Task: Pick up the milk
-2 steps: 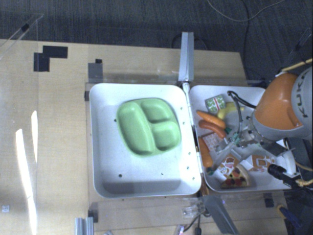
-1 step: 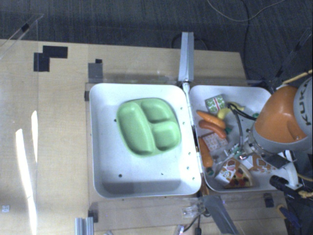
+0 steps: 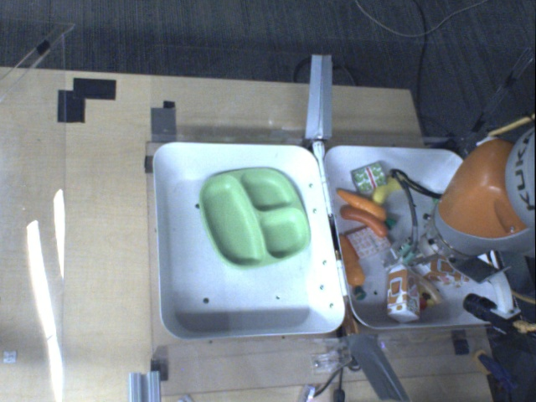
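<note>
The fingers (image 3: 408, 251) are low in the right bin (image 3: 435, 159), at the end of the arm (image 3: 481, 203), in a knot of dark parts and wires. I cannot tell whether they are open or closed, and I see nothing clearly between them.

The milk (image 3: 403, 296), as I read it, is the small white and brown carton that lies just below the fingers, near the front wall of the bin. It is very near to them, perhaps touching, but the view does not decide this. A second small carton, the green and white box (image 3: 369, 177), is well above and to the left of the fingers, at the back of the bin. A carrot (image 3: 363, 203) and a flat patterned packet (image 3: 366, 243) are to the left of the fingers. The left bin (image 3: 167, 249) holds a green tray (image 3: 255, 216), far to the left.

Several things could go wrong from here, in my judgement:
- The area around the fingers is crowded, so they may close on a neighbour or on a wrapper beside the milk.
- The carton lies close to the bin wall, so one finger may find no room and push the carton away.
- The carton is smooth and lies at an angle, so a grip on a corner may slip when lifting.
- The green and white box could be mistaken for the target.
</note>
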Robot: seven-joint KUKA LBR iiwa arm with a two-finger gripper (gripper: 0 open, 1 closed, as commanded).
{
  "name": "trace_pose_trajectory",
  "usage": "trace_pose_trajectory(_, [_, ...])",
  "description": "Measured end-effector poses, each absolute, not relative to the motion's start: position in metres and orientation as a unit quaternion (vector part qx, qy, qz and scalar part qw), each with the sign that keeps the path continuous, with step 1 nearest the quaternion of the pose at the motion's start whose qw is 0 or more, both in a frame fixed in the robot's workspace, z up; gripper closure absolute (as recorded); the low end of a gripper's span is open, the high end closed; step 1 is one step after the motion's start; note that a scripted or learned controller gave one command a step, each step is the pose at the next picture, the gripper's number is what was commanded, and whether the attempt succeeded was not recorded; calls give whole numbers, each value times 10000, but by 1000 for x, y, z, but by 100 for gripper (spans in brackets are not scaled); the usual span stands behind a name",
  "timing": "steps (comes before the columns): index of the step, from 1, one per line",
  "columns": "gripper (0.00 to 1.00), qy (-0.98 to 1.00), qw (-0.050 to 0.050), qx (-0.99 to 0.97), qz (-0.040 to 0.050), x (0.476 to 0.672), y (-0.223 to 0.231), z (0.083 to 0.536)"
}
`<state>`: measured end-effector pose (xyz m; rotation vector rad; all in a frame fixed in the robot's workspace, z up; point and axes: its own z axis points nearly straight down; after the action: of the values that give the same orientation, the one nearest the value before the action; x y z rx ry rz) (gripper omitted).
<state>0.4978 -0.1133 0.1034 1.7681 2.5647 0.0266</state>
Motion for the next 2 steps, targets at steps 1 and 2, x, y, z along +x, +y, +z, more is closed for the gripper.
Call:
trace_pose_trajectory(1, [100,7509,29,6604,20,564,-44,211])
trace_pose_trajectory(2, [0,7511,28,6602,19,564,-44,211])
